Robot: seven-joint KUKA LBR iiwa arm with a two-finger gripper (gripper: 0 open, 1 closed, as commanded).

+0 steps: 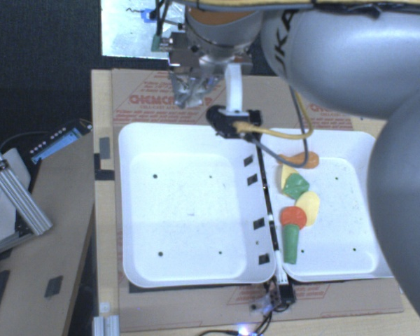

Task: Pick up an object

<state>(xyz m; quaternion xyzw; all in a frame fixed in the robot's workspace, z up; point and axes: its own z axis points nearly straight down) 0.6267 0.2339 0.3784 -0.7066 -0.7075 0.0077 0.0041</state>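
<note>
My gripper [191, 95] hangs high above the back edge of the left bin [189, 201], over the cardboard, with nothing visible between its fingers. In the right bin [336, 215], close to the divider, lies a cluster of small toys: an orange piece [304, 161] at the back, a green leafy piece [295, 185], a yellow piece [309, 202], a red piece [293, 217] and a green stick-shaped piece [290, 243] at the front. The gripper is well away from all of them, up and to their left.
The grey arm fills the upper right and hides the right bin's far right side. A black cable mount [227, 121] and yellow cable hang over the bins' back edge. A metal frame [14, 194] stands at the left on the bench.
</note>
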